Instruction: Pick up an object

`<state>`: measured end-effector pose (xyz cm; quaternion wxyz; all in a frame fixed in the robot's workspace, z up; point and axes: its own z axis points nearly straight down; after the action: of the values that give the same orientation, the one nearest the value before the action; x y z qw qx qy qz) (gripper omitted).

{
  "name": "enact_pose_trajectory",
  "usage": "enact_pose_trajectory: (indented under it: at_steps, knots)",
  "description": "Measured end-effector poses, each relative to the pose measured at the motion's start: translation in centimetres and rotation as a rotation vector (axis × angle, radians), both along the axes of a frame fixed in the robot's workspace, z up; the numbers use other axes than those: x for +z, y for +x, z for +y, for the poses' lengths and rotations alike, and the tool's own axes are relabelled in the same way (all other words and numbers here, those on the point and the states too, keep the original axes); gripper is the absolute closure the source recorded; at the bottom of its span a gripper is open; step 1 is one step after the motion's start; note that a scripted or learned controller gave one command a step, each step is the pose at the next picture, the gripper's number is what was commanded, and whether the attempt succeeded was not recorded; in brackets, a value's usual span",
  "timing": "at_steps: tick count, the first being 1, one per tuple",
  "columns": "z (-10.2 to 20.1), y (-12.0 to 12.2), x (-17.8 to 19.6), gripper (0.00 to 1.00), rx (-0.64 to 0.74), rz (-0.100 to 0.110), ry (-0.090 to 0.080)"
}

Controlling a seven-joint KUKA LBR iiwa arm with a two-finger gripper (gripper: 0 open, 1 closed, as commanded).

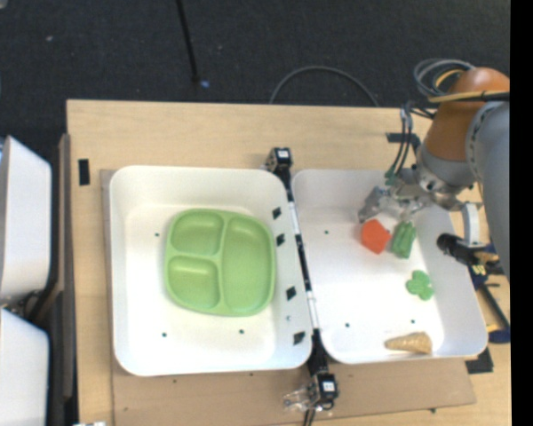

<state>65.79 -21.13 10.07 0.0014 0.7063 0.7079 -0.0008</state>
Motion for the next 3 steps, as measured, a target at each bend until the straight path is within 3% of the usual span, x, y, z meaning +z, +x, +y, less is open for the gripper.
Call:
enact_pose_trajectory:
  at_steps: [1, 3]
  knots:
    - [-0.1, 0.1, 1.3, 1.0, 0.002, -0.006, -0.003]
    - [-0.7, -0.1, 13.2, 1.0, 0.001, -0.006, 0.001]
